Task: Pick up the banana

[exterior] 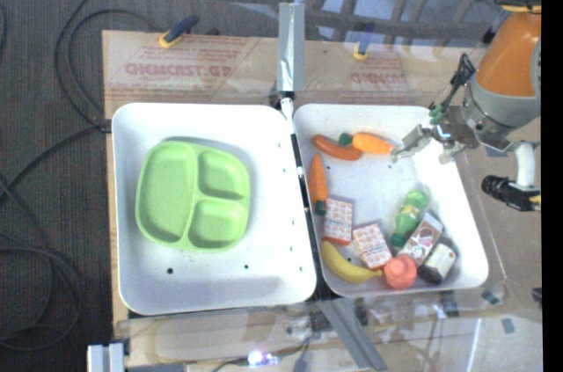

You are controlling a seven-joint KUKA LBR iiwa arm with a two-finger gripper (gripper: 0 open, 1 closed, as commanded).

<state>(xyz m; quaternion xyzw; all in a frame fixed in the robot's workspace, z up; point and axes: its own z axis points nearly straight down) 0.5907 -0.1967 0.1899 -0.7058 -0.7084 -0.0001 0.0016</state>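
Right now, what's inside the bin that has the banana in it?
The right bin holds the banana, two carrots, a sausage, two small cartons, a green bottle, a red fruit and a dark carton. Anything beneath them is hidden.

A card packet [370, 244] and red ball [400, 272] crowd the banana [346, 264]; its left end lies free.

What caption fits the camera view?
Gripper hovers open over the right bin's far corner, away from the banana near its front edge.
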